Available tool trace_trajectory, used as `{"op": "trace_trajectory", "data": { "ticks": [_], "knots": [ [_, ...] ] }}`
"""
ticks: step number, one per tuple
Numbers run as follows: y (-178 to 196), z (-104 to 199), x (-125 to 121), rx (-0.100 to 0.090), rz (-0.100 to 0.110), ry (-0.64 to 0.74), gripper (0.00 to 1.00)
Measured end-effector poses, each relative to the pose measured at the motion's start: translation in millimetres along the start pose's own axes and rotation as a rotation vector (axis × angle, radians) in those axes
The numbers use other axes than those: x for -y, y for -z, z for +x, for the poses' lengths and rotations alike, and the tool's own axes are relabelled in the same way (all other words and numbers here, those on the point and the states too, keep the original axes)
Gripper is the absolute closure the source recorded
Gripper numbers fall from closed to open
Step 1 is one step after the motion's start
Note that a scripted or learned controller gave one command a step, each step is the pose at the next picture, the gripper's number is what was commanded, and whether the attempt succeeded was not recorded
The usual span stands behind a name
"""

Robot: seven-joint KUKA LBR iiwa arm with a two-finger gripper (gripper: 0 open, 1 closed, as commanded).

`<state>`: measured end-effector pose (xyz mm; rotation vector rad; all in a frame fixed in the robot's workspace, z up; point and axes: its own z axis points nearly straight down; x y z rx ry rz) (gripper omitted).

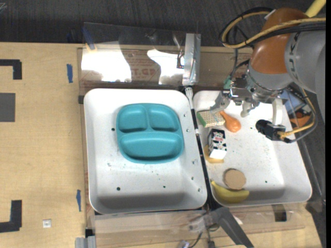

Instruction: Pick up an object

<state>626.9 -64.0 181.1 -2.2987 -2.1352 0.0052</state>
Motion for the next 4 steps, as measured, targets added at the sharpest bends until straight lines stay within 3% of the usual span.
{"op": "trace_trajectory", "data": {
  "ticks": [1,2,3,4],
  "knots": [
    [-86,-34,-8,0.001,-0.021,0.179,0.0],
    [-73,-32,-11,-0.001,-0.03,0.179,1.0],
    [7,16,11,0.0,-0.012,0.104,1.0],
    [3,21,27,-0.001,-0.003,0.033,1.0]
  ]
}}
